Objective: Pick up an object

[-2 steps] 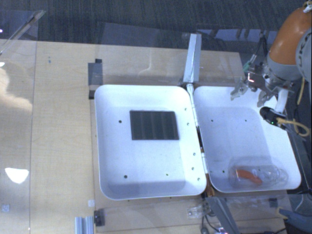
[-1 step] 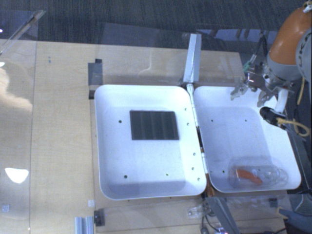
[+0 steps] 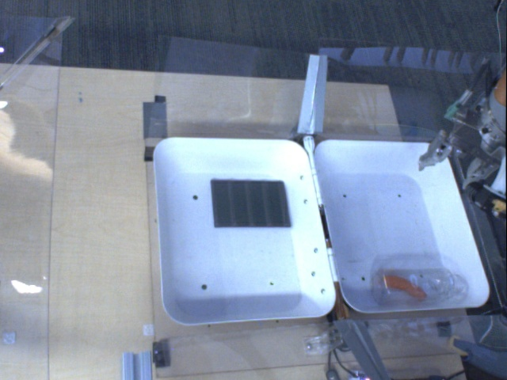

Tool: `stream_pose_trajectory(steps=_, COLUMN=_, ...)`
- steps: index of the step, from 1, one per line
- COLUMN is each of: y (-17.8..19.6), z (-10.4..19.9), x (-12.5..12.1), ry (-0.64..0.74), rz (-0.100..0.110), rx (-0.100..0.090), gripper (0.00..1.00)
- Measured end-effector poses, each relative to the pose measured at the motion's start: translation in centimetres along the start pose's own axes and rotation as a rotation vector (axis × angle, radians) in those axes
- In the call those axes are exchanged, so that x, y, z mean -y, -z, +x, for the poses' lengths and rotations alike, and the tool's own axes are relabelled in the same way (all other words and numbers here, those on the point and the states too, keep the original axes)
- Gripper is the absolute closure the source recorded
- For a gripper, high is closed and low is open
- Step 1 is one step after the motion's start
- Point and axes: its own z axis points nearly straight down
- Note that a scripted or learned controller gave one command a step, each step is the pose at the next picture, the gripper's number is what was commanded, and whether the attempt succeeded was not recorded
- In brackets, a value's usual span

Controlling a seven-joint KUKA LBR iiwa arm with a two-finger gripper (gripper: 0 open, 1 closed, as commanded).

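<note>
Clear plastic, thin and glossy: one small bottle (image 3: pixel 417 285) lying on its side in the near corner of the right bin (image 3: pixel 372 182), with something orange inside. Probably light, slick and easily dented, and prone to rolling off its long axis. Best taken across the middle of the body, square to its length.

One bottle, two white bins. One dark ribbed pad (image 3: pixel 250 203) lying flat in the left bin (image 3: pixel 182 252).

Gripper (image 3: pixel 434 157) poised over the right bin's far right edge, well apart from the bottle, holding nothing visible; opening too small and blurred to tell.
</note>
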Motion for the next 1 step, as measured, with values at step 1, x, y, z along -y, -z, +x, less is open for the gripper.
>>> stream_pose_trajectory(steps=1, y=6.31, z=1.22, x=2.78, ry=0.122, rz=-0.003, rx=-0.001, gripper=0.0)
